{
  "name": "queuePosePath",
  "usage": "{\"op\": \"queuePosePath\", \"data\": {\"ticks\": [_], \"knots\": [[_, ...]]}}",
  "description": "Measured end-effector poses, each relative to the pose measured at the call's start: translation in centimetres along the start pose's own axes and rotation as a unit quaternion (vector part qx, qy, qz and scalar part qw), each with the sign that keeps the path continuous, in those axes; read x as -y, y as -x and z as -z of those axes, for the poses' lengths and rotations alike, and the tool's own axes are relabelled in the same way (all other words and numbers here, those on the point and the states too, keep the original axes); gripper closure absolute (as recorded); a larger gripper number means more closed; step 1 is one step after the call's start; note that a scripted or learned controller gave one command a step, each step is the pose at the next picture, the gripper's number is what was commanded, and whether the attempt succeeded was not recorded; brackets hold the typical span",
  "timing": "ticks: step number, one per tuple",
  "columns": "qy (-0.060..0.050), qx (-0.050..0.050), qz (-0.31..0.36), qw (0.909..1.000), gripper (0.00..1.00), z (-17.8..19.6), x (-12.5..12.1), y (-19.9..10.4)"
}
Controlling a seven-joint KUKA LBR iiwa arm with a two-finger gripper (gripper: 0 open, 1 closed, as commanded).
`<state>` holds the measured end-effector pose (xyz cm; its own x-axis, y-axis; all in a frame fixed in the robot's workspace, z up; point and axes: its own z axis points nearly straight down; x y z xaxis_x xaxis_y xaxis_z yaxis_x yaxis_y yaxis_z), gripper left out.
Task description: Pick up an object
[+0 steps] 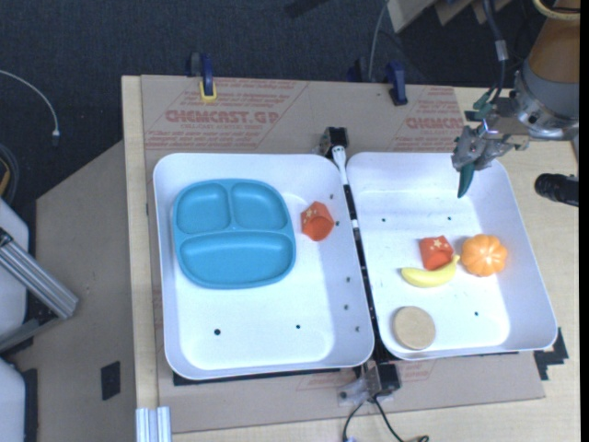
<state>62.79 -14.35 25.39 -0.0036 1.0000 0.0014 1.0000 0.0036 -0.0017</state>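
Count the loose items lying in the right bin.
4: a red piece, a banana just below it, an orange to their right, and a tan disc near the front edge.

Dark blue-grey carpet (83, 35) is covering the floor across the upper and left parts of the frame. A brown board (276, 113) printed with red lettering is lying over the bench in the middle of the frame, with two blue clamps (204, 72) gripping its upper edge. A thin white cable (37, 99) is curling over the carpet at upper left. Pale metal framing (32, 274) is slanting in at the left edge. Even light is falling over everything, casting soft shadows.
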Motion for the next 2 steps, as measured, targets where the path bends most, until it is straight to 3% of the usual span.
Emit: {"op": "queuePosePath", "data": {"ticks": [2], "knots": [[-0.001, 0.000, -0.001, 1.0000, 1.00, -0.4, 5.5, -9.3]]}}
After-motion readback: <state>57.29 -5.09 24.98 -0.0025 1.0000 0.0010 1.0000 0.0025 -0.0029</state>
